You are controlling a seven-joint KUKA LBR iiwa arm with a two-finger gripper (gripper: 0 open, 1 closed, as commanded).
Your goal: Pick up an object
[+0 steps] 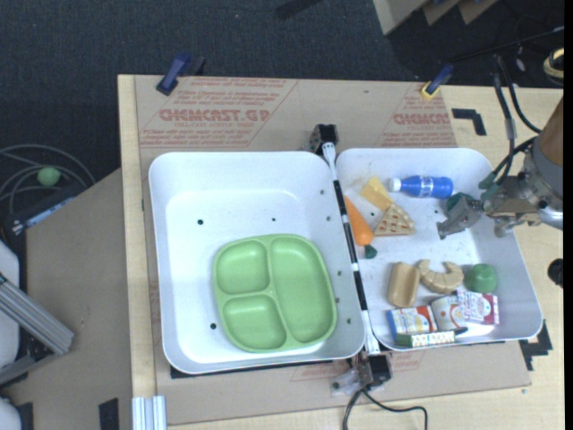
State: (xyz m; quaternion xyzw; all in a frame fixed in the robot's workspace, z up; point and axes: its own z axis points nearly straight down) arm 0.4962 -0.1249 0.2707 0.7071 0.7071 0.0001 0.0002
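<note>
Nearest to the camera, at the front edge of the right bin, lie two small cartons: a green and white box and a red and white juice box touching it. Just behind them, still taking the right bin as the landmark, a tan bread-like piece and a croissant sit in its middle, with a green ball beside the croissant. At the back of this bin are a blue bottle, a cheese wedge, a waffle piece and a carrot along its left wall. The left bin holds a green divided plate.

The claw hovers over the right half of the right bin, its fingers apart and with nothing between them. I judge the step as the approach: no object is chosen yet. The next move calls for lowering straight onto one free-standing thing; the bottle or the croissant are closest.
</note>
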